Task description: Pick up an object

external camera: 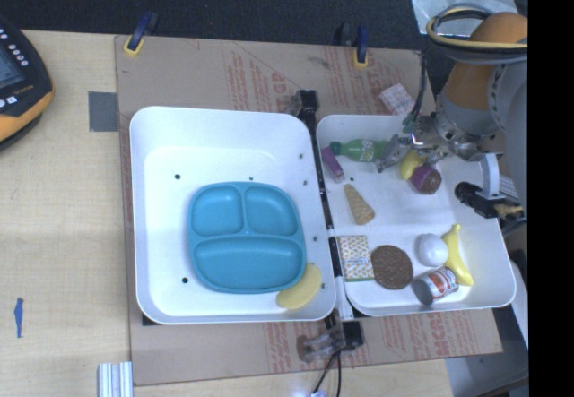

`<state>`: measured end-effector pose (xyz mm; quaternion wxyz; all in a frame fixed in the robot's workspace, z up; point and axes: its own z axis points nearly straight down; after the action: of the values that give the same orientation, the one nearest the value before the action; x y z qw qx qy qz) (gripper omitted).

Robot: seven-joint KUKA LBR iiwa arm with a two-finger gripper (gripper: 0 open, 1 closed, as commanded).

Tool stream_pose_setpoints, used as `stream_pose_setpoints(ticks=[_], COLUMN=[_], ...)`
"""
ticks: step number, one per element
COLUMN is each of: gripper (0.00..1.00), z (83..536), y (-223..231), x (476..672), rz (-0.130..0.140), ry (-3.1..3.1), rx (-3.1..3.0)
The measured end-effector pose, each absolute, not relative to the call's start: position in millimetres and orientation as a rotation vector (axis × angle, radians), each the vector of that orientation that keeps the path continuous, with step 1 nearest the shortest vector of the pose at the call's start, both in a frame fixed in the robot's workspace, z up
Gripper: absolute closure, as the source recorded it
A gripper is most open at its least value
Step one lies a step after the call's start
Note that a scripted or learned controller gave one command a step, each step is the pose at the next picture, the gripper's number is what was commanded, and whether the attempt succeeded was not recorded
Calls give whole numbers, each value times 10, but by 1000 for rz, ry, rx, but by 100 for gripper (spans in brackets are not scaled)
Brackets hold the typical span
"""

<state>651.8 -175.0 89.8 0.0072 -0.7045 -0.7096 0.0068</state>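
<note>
Camera view from above takes in the desk (63, 207), its pale wood covered in the middle by a brown cardboard sheet (224, 73) that carries two shallow white bins. From the frame's three o'clock side the grey arm (484, 81) with its orange band reaches in over the right bin's upper corner. The left bin (161, 144) holds a blue divided plate (246, 238) near its centre and a yellow banana-shaped piece (300, 289) at about five o'clock from the plate, touching its rim. The right bin (484, 292) holds the smaller things. The tool (405, 151) sits low at the bin's twelve o'clock end; whether it is apart or together I cannot tell, as the metal parts blur into one another. A green bottle (360, 151) lies on its side at nine o'clock from the tool, just beside it, and a dark purple round piece (426, 180) with a yellow bit against it lies at about five o'clock, very near. A purple tube (333, 164) lies by the bin's left wall. Toward six o'clock from the tool, well apart, lie a waffle cone (360, 203), a square cracker (353, 256), a brown cookie (391, 267), a white egg (432, 249), a yellow banana (457, 254) and a small can (437, 285).
</note>
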Motion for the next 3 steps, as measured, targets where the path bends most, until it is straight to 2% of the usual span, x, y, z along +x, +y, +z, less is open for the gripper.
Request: stream_pose_setpoints(ticks=[1,2,3], gripper=[0,0,0], z=[920,902,895], y=[-2124,-1980,-1684], x=[6462,6521,6517], rz=[6,24,27], ry=[-2220,-2217,-2217], rx=[-2217,-2206,-2204])
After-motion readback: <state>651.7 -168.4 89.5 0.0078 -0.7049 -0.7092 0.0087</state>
